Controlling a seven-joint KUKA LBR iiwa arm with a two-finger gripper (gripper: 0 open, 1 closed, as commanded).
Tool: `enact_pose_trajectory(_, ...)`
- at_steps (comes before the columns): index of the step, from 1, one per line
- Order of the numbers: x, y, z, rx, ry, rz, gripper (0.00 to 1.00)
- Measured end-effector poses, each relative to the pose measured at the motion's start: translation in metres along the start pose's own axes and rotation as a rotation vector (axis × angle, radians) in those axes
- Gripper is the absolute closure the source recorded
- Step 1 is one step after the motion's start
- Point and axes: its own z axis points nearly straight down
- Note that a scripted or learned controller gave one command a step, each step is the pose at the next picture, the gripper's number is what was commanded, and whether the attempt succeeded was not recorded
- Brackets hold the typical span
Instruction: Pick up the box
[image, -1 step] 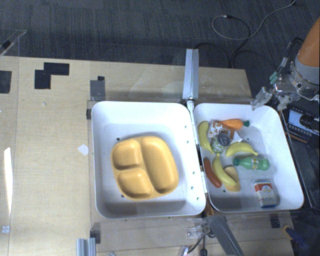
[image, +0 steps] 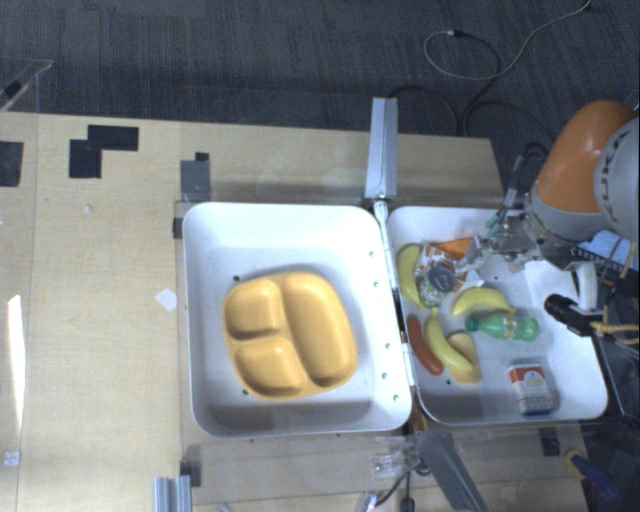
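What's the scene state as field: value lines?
left bin: yellow divided tray
right bin: bananas, green bottle, red sausage, box, crumpled wrapper
box position: near front right corner, apart from other items
arm: above right bin's far right side
end effector: finger state unclear
task status: box not yet picked

box (image: 532, 388): red and white print on its face, too small for me to read
bottle (image: 500, 325): green, no lettering I can make out
wrapper (image: 436, 275): crumpled, printed pattern blurred, no words legible
desk (image: 100, 300): black square marks at the far left, no letters or numbers
readable text: none that I can make out anywhere
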Motion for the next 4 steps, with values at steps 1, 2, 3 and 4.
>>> enact_pose_trajectory(1, 0.019, 0.031, 0.027, 0.003, 0.001, 0.048, 0.00)
enact_pose_trajectory(2, 0.060, 0.018, 0.033, -0.003, -0.001, 0.321, 0.00)
enact_pose_trajectory(3, 0.062, 0.017, 0.025, 0.006, 0.001, 0.316, 1.00)
enact_pose_trajectory(4, 0.031, -0.039, 0.036, 0.004, 0.000, 0.420, 1.00)
